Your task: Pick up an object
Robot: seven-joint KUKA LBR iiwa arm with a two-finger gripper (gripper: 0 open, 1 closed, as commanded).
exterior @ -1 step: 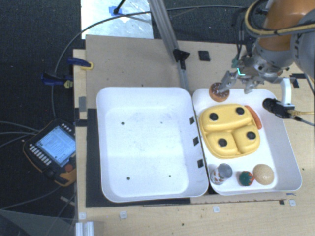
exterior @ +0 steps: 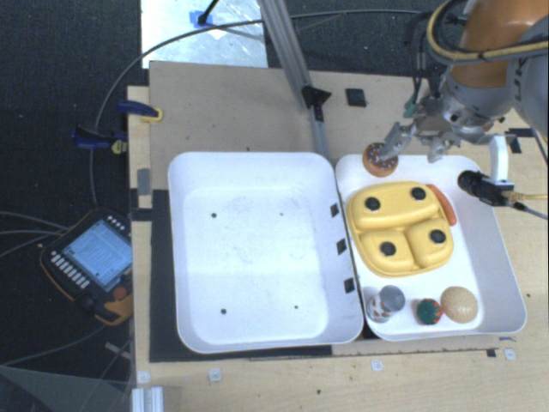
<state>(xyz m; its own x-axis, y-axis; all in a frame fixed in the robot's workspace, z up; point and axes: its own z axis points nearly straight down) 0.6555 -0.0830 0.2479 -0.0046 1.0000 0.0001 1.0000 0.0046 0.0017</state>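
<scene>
A: Nearest the camera, at 5 o'clock of the right bin point(exterior: 502, 256), I see a grey ball point(exterior: 391, 299), a green-red toy point(exterior: 429, 312) and a beige egg point(exterior: 460, 304); nothing is lifted yet.

B: And the gripper point(exterior: 418, 140)?

A: It is at 12 o'clock of this bin, beside a brown donut point(exterior: 378, 159); if it is open or closed I cannot tell; the yellow tray point(exterior: 401, 227) lies untouched.
</scene>
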